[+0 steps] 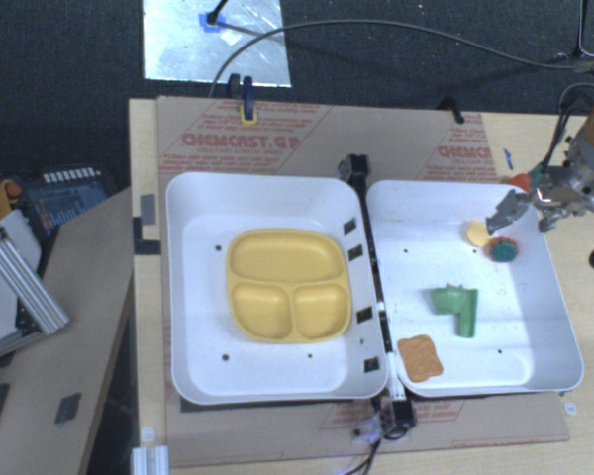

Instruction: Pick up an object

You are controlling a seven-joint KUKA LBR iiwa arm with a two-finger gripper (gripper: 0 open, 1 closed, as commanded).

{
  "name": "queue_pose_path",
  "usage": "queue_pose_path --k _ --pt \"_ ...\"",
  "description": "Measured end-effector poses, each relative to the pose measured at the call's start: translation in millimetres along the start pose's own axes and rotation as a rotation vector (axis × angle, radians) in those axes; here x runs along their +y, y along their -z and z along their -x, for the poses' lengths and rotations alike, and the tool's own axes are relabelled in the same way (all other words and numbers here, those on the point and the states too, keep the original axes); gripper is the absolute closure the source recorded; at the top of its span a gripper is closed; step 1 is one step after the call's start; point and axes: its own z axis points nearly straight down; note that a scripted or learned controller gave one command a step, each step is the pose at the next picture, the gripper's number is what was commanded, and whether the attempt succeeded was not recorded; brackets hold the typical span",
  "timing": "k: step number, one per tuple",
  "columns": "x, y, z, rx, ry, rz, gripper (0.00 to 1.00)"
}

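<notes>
Two white bins (193, 295): yellow tray (282, 283) left; green pipe (456, 308), waffle (420, 357) right.

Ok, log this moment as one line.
gripper: over right bin, far right | nearest: yellow piece, green-red ball | held: nothing seen | left bin: yellow tray

One fixed camera above looks slantwise down on both bins (277, 191).

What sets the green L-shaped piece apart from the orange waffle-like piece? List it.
The green L-shaped piece is green and bent like an elbow; the orange waffle-like piece is orange, flat and roughly rectangular. The green one lies mid-bin, the orange one near the front left corner. Both rest in the right bin, apart from the gripper.
</notes>
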Motion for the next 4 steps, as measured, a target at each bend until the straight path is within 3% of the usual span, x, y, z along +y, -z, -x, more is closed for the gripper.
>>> queue_pose_path --k 1,4 --pt "2.7 7.0 -0.6 -0.003 0.003 0.012 0.0" --pt "-5.1 -137.4 5.6 -0.002 0.001 0.008 0.0"
